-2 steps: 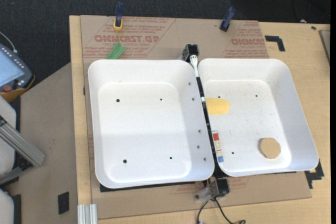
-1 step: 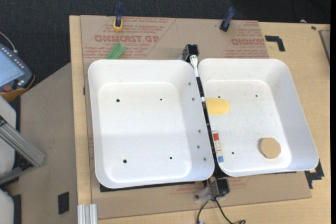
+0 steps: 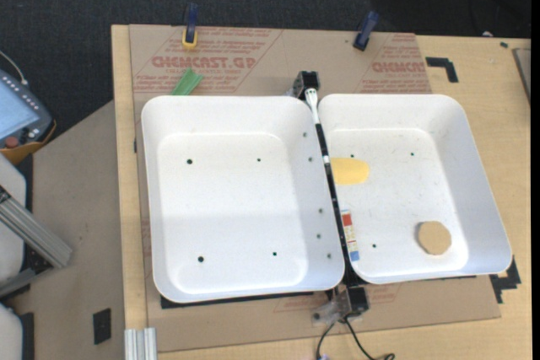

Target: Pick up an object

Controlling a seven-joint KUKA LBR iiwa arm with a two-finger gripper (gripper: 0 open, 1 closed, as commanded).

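We see two white bins on the bench: left bin (image 3: 228, 198), right bin (image 3: 472, 173). In the right bin, yellow piece (image 3: 349, 172) by its left wall, tan disc (image 3: 434, 238) near its front right corner

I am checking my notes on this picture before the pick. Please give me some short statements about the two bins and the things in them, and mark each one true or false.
1. A yellow object lies in the right bin, close to its left wall. True.
2. A round tan object lies in the left bin. False: it lies in the right bin, toward the near right corner.
3. The yellow object and the round tan object touch each other. False: they lie apart, with bare bin floor between them.
4. A green piece lies on the cardboard outside the bins, behind the left bin. True.
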